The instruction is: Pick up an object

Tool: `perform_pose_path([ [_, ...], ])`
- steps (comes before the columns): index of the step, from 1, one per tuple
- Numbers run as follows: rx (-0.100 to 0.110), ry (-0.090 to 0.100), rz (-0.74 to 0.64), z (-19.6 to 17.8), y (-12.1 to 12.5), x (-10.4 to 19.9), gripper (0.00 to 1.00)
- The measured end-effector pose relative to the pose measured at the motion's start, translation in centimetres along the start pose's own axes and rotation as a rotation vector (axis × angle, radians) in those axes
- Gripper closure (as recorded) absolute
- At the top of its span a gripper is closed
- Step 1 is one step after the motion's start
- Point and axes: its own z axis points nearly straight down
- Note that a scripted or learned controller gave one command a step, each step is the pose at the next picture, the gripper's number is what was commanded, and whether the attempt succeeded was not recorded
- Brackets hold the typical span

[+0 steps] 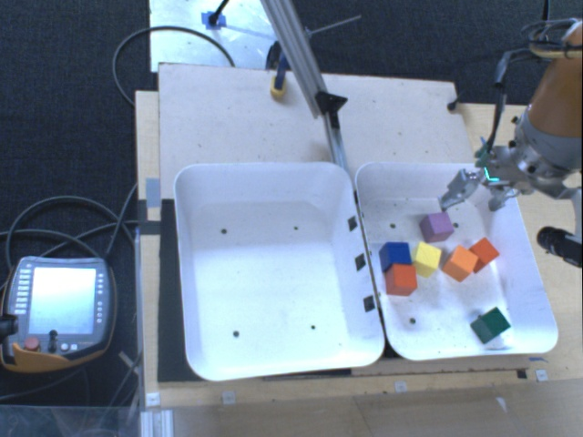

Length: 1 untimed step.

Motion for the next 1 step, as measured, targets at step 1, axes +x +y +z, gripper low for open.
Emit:
perform_pose_path([
  [1,-0.003,-0.001,0.0,-0.17,0.06,0.0,0.0],
])
